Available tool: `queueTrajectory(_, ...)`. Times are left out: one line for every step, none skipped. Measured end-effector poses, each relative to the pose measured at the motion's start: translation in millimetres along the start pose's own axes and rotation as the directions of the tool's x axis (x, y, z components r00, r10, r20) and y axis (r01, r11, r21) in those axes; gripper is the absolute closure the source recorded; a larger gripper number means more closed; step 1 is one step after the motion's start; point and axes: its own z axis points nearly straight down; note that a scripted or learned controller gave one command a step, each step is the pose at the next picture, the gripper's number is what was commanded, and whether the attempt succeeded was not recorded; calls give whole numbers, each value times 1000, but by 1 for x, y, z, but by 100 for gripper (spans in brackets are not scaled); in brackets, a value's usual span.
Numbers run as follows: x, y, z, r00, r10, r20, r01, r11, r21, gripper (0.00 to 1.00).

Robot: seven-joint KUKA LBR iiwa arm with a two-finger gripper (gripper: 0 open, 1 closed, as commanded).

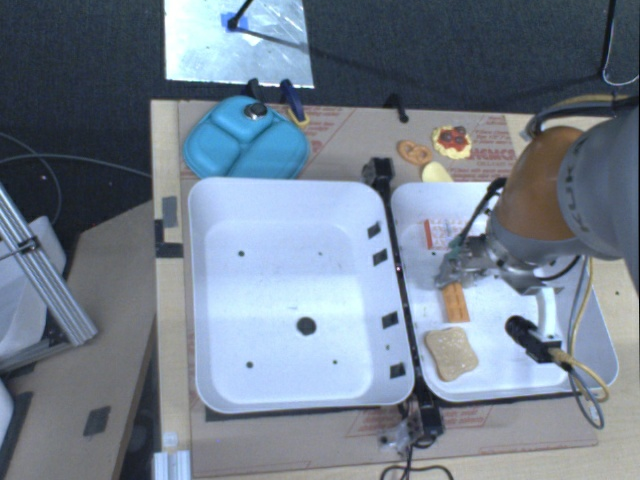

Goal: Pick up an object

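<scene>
Best bet here is coming straight down over the flat orange rectangular block (455,302) in the right white plastic bin (600,338), straddling its narrow width so it can't skid toward the tan bread-slice-shaped piece (451,353) just below. The grey arm leans in low from the right, gripper (456,271) right at the block's top end; can't tell if it's got a grip or not

The arm (590,193) is bulky and grey, with a broad orange band (535,188) above the wrist; its hand (462,268) is metallic, with dark cables alongside.
</scene>
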Motion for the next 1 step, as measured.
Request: queueTrajectory(77,-54,-91,1000,-9,-10,9,1000,11,100)
